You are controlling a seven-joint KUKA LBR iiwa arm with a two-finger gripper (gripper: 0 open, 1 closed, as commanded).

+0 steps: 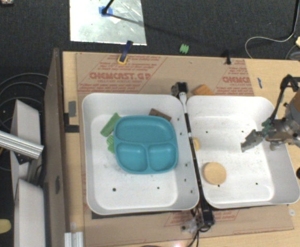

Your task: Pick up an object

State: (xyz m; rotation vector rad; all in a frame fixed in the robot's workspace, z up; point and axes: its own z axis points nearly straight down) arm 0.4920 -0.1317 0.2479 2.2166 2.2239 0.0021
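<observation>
A round tan cookie-like disc point(214, 173) lies in the right bin point(232, 112) near its front left. A blue three-compartment plate point(144, 144) sits in the middle of the left bin point(95, 153). A green piece point(109, 124) pokes out from under the plate's left edge, and a brown piece point(160, 114) shows at its far edge. My gripper point(251, 141) hangs over the right half of the right bin, to the right of the tan disc and farther back. Nothing shows between its fingers.
A small yellowish bit point(196, 144) lies by the divider between the bins. An orange block point(203, 90) sits on the cardboard behind the bins. Cables run over the dark floor at left and top right.
</observation>
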